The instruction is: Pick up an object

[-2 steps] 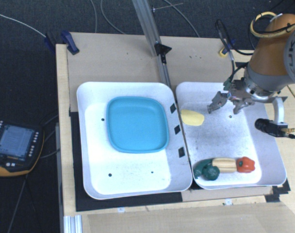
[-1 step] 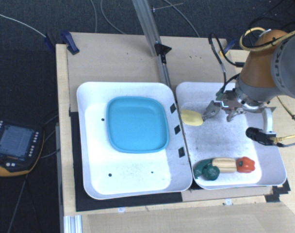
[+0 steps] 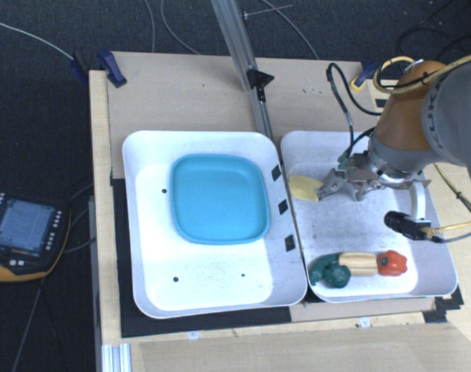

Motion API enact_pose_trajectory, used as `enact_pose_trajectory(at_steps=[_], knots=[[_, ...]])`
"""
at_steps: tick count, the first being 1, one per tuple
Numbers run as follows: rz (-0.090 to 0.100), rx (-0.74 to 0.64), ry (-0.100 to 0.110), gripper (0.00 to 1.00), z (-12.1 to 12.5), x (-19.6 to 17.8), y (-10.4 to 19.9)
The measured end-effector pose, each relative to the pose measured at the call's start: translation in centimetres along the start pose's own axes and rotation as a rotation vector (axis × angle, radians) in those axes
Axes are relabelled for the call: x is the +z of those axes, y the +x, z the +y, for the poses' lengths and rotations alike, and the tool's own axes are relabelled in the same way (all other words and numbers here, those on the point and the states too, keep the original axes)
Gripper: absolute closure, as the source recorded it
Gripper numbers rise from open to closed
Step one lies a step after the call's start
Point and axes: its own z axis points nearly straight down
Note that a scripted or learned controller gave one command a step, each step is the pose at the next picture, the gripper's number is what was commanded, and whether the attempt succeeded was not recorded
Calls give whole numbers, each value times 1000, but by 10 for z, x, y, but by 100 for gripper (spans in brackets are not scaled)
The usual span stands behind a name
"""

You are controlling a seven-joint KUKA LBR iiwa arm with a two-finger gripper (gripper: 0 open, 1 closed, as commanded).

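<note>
Camera view, looking down at a slant on the desk (image 3: 181, 72) with 2 white bins side by side.

Left bin (image 3: 142, 285): holds 1 blue tray (image 3: 220, 198), square with rounded corners, lying flat toward the upper middle. Small dark specks on the white floor around it.

Right bin (image 3: 328, 231): arm (image 3: 421, 122) reaches in from the right, grey body with orange band above the wrist. Claw (image 3: 332, 188) sits low over the upper left part of this bin, pointing left. Whether its tips are apart or together cannot be told at this angle and size.

Yellow object (image 3: 303, 186): pale, flat, rounded, lying near the left wall of the right bin, just beside the claw's left end. Touching or a sliver apart, cannot tell. Nothing seen between the tips.

Along the near wall of the right bin, well apart from the claw: green object (image 3: 330, 273) at left, tan cylinder (image 3: 358, 263) in the middle, red object (image 3: 391, 263) at right, the 3 lying in a row and touching or nearly so.

Black part with yellow cable (image 3: 406, 225) hangs at the arm's side, above the red object.

Metal post (image 3: 234, 29) runs from the top edge down to the gap between the bins. Handheld controller (image 3: 22, 231) lies on the floor at far left.
</note>
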Motion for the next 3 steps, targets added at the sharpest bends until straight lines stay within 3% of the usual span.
enact_pose_trajectory(at_steps=[1, 3], knots=[[0, 0, -4, 100, 1, -12, 0], [-1, 0, -7, 100, -2, -100, -3]])
